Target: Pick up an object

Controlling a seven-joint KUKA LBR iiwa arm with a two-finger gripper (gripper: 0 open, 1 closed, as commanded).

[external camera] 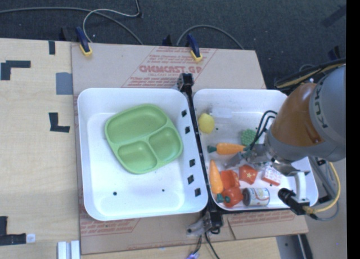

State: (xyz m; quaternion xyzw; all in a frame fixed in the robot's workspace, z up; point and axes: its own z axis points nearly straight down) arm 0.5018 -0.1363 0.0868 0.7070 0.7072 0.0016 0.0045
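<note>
The right bin (236, 99) holds several small toy foods. A yellow lemon (206, 123) lies by its left wall. An orange carrot (229, 148) sits mid-bin, with a green leafy piece (248, 137) just beyond it. A second carrot (215, 178), red pieces (229, 179) and a small can (259, 196) crowd the front. My gripper (255, 152) reaches down from the grey and orange arm (301, 125), low over the bin's middle. It is right beside the first carrot's tip and above a red block (247, 173).
The left bin (95, 196) carries a green divided plate (144, 138). A red and white packet (271, 177) lies under the arm at the right. Black clips (185, 80) join the bins along the centre wall. Cables trail behind the bench.
</note>
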